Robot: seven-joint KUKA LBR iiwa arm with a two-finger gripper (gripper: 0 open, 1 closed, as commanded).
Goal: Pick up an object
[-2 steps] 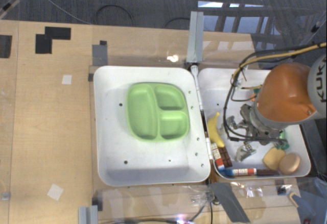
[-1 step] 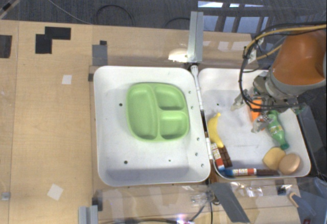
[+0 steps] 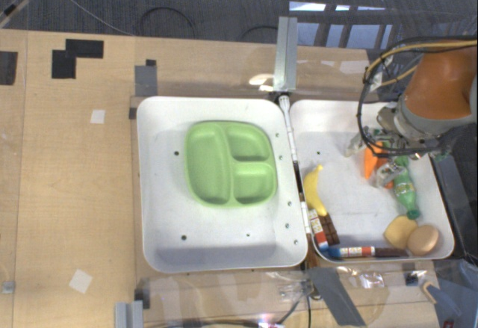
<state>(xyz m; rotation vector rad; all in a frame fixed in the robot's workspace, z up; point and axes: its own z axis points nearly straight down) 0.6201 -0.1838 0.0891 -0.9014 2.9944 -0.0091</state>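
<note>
Over at the right of frame, the gripper (image 3: 382, 158) hangs low in the right bin (image 3: 351, 207), right on an orange object (image 3: 370, 161) beside a green bottle (image 3: 405, 194). Whether it grips anything, I cannot tell. Risk: crowded neighbours, so it may nudge the bottle or pinch a poor edge and slip.

- The wooden bench (image 3: 67, 192) carries two shallow white bins, touching side by side.
- Left bin (image 3: 160, 244).
- Right bin (image 3: 332, 121).
- Black patches (image 3: 75, 56) mark the bench's far left.
</note>
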